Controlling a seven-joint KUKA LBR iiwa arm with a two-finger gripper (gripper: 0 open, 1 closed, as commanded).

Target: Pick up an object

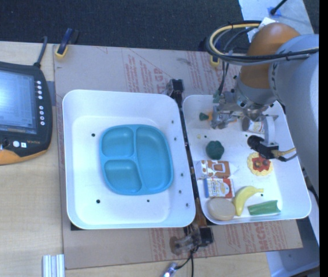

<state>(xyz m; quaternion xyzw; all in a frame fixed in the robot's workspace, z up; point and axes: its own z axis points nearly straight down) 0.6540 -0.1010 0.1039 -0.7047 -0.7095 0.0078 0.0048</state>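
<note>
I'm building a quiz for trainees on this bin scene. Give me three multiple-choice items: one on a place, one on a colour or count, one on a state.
1. Where does the blue three-compartment plastic plate lie?
A. left white bin
B. right white bin
C. bare bench

2. What colour is the curved toy banana?
A. red
B. yellow
C. blue

3. How does the plate's top look?
A. stacked with toys
B. bare
C. flipped upside down

Key: 1 A, it sits in the left white bin. 2 B, it is yellow, beside the green block. 3 B, all three compartments show bare blue.
</note>
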